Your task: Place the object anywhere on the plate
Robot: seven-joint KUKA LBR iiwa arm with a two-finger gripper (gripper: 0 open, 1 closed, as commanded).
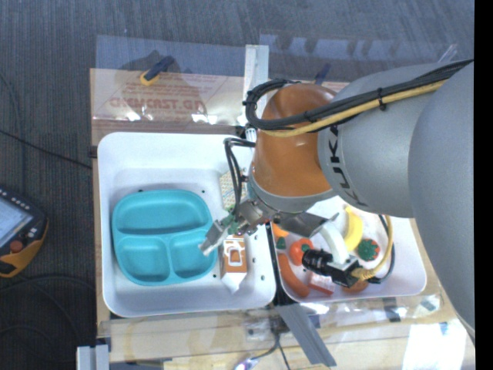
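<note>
Dark grey carpet (231,6) fills the top and left of the frame, with a bench set on it in the middle. My grey arm (400,153) is the biggest thing in sight, coming in from the right and covering the upper right of the frame, and its orange band (289,153) sits over the wall between the two bins.

A printed brown cardboard sheet (154,102) lies along the bench's upper edge. Below it is the shallow white left bin (154,149), and the shallow white right bin (412,272) shows at lower right, partly under my arm. A turquoise plastic plate with three compartments (158,233) lies flat in the left bin, towards its lower left. A black and orange handheld controller (17,237) lies on the carpet at the left edge of the frame.

In the right bin I see a yellow banana-shaped toy (353,228), a small green round toy (369,247) just below it, and an orange round toy (297,247) near the bin's left wall.

A small orange and white packet (234,259) is in the left bin, just off the plate's right rim, between the plate and the bin's right wall. It is not on the plate. My gripper (219,236) is low over the plate's right edge, directly above the packet in the frame. I cannot tell whether it is spread or closed, or whether it touches the packet.
</note>
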